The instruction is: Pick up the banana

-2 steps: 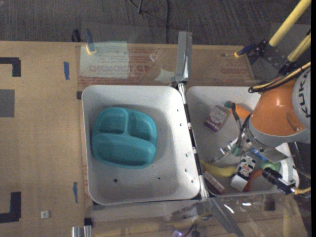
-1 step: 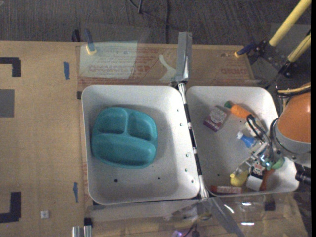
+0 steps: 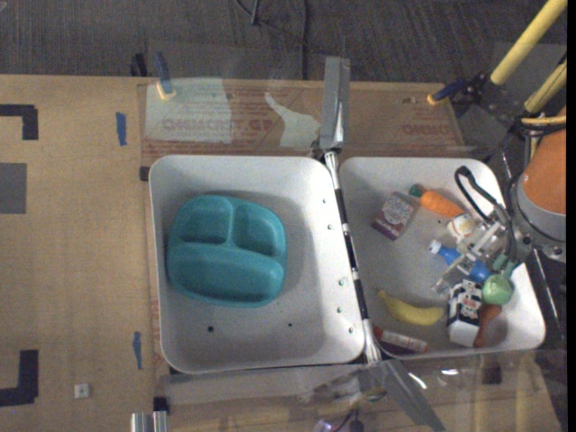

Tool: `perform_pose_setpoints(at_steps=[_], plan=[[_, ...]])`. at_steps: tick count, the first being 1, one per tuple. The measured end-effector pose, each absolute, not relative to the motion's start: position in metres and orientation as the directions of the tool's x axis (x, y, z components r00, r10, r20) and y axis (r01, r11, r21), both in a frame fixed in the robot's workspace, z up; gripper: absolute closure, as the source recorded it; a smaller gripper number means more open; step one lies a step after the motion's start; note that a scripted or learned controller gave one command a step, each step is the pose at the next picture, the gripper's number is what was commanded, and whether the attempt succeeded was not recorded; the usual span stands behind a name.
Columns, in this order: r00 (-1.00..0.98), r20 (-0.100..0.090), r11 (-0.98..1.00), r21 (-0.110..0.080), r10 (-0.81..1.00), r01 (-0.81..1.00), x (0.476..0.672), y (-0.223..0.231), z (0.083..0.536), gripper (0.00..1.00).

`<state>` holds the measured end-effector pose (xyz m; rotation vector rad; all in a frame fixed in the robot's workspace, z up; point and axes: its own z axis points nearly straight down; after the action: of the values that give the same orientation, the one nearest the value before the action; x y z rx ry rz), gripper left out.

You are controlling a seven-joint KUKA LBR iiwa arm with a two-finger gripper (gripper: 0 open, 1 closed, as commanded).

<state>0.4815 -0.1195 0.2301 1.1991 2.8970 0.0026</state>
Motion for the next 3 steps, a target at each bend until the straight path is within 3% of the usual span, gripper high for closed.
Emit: perform_pose_setpoints(at_steps=[1,2,3], plan=[[-0.889,-0.012,0.889,0.004,0.458,0.458,0.483,-0.097,0.096,0.0],[-0.886,-0.013,0.886,0.007,0.463,0.463,0.483,-0.099,0.105,1.0],[-0.82,-0.004,0.82,0.005,0.573,0.573,0.481,-0.109,0.093,1.0]])
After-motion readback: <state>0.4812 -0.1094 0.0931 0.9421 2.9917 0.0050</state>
